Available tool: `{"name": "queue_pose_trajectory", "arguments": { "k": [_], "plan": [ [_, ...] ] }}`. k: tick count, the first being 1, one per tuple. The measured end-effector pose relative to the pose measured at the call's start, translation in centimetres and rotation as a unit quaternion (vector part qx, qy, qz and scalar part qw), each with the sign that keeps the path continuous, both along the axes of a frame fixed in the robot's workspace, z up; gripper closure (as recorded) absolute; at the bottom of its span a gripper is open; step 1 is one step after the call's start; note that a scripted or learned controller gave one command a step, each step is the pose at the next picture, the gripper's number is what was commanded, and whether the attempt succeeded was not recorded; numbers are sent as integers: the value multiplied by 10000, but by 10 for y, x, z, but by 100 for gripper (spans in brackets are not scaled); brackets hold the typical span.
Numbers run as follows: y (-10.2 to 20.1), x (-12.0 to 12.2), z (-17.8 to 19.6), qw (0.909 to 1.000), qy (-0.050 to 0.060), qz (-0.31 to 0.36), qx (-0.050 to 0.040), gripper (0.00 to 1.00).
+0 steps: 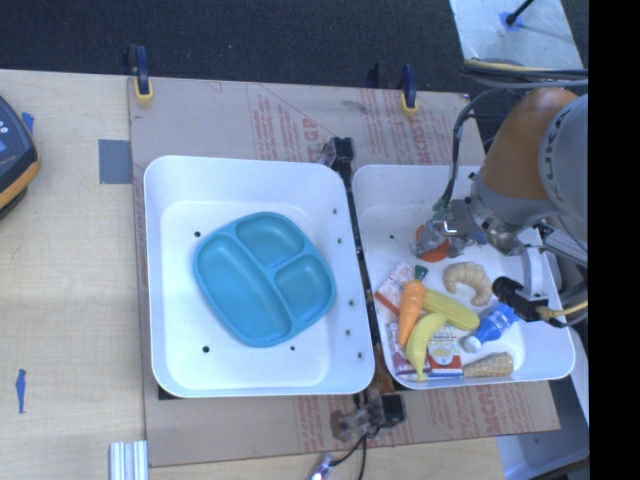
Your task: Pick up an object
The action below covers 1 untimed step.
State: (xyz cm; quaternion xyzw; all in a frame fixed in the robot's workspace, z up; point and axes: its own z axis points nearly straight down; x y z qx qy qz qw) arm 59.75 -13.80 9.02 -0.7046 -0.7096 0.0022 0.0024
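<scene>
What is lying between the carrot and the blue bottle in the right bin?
In the camera view, a corn cob lies between the carrot and the blue bottle, with a banana just below it.

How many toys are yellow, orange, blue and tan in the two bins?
Yellow: 2, the banana and the corn.
Orange: 1, the carrot.
Blue: 2, the divided plate and the small bottle.
Tan: 2, the croissant and the cone.
Total: 7
</scene>
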Motion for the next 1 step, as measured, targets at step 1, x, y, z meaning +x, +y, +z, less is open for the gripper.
{"name": "queue_pose_trajectory", "arguments": {
  "k": [1],
  "plan": [
    [74,-1,100,10000,-3,-11,3,100]
  ]
}}
